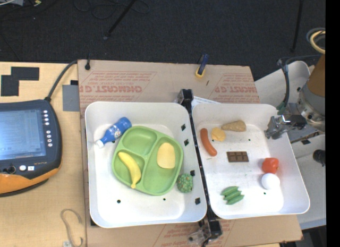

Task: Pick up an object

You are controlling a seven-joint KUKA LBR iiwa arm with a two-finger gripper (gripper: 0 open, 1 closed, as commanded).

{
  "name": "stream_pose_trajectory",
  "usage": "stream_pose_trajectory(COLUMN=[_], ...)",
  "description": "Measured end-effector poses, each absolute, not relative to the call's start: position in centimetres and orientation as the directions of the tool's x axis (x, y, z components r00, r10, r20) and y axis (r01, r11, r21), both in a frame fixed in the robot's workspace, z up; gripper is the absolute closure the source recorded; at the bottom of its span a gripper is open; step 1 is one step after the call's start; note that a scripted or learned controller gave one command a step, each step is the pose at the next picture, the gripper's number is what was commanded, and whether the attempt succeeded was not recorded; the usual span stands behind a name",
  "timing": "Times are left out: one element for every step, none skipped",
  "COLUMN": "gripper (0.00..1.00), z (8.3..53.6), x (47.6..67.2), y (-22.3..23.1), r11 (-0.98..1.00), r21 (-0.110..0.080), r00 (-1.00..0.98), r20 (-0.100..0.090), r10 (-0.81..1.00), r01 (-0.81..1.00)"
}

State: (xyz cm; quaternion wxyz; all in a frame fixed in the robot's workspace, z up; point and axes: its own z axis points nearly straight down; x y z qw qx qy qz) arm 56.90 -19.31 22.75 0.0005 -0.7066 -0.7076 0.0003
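Bench [37, 209] carries a cardboard sheet [159, 84] with two white bins on it, side by side and touching at the middle. Left bin [101, 198] and right bin [292, 198] are about the same size. Teach pendant [26, 145] sits on the bench left of the bins, screen lit.

Arm [319, 89] comes in at the right edge, wrist over the right bin's far right rim. Gripper [275, 126] hangs at that rim, above the bin's upper right corner. Nothing visible between its jaws; open or closed, can't tell at this angle.

Left bin: green divided plate [139, 139] in the middle, holding a banana [130, 167] in its left section and a yellow oval piece [166, 155] in the right section. Blue-and-white bottle [113, 131] lies tilted just off the plate's upper left. Green broccoli-like lump [185, 182] touches the plate's lower right edge.

Right bin, candidate pick objects: sausage [207, 142] near the left wall, tan bread-like piece [234, 126] at the top, yellow chunk [218, 134] between those two, brown chocolate bar [237, 157] centre, green pea pods [231, 194] at the bottom, red tomato-like item [270, 164] right, white ball [270, 181] just below it, nearly touching. All lie on the bin floor, apart from the gripper.
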Motion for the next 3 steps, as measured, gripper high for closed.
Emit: stream_pose_trajectory(gripper=[1.00, 1.00, 1.00], z=[23.6, 23.1, 23.8], x=[56.4, 55.8, 54.6], y=[-13.5, -7.1, -2.3], r11=[0.004, 0.006, 0.004], r21=[-0.003, -0.005, -0.005], r00=[-0.004, -0.006, -0.004], r20=[0.003, 0.004, 0.003], r10=[1.000, 1.000, 1.000], r01=[1.000, 1.000, 1.000])
